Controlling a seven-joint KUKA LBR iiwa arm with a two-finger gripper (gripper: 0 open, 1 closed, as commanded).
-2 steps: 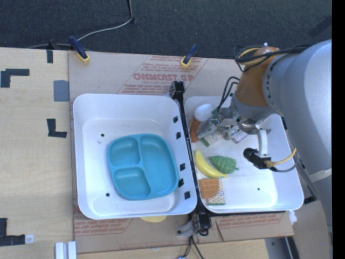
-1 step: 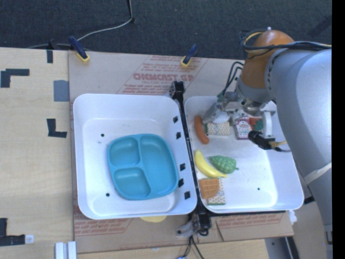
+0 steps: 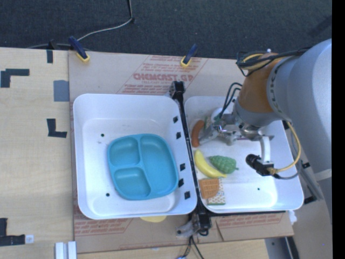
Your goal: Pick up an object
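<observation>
Gripper point(image 3: 211, 129) down in right bin point(image 3: 269, 198), near its left wall, just beside hot dog point(image 3: 198, 132). Claw state: can't tell, fingertips too blurred. Nothing seen between them. Banana point(image 3: 207, 166) below gripper, touching green leafy toy point(image 3: 223, 163) on its right. Waffle-pattern piece point(image 3: 211, 190) nr bin's front-left corner. Left bin point(image 3: 86, 144) w/ blue divided plate point(image 3: 142, 165), three compartments, lying flat mid-bin.
</observation>
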